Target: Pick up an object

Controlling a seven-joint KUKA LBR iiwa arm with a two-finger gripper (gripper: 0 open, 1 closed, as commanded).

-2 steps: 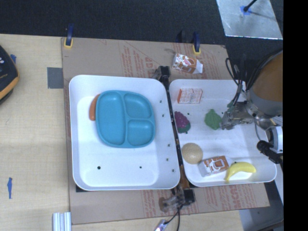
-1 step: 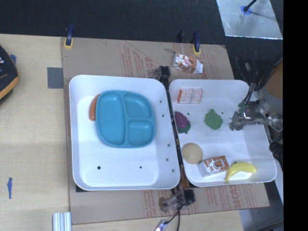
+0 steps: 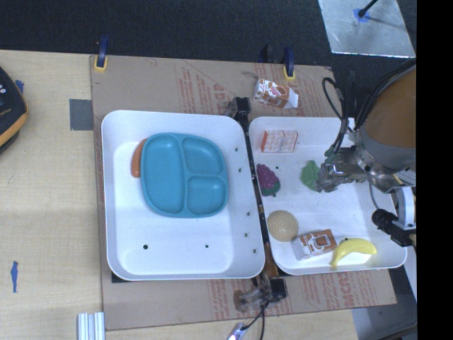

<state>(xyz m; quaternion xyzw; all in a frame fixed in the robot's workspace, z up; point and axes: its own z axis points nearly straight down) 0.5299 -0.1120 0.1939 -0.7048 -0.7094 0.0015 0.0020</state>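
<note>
Tool lowered into right bin, set against green object (grip state cannot be told), purple grapes nearby, banana well apart.

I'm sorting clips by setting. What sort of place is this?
Probably a robotics lab bench, not a home. Two white bins sit on cardboard clamped to the bench, a robot arm reaches in with its gripper over toy food such as a banana, and cables run along the edges.
</note>
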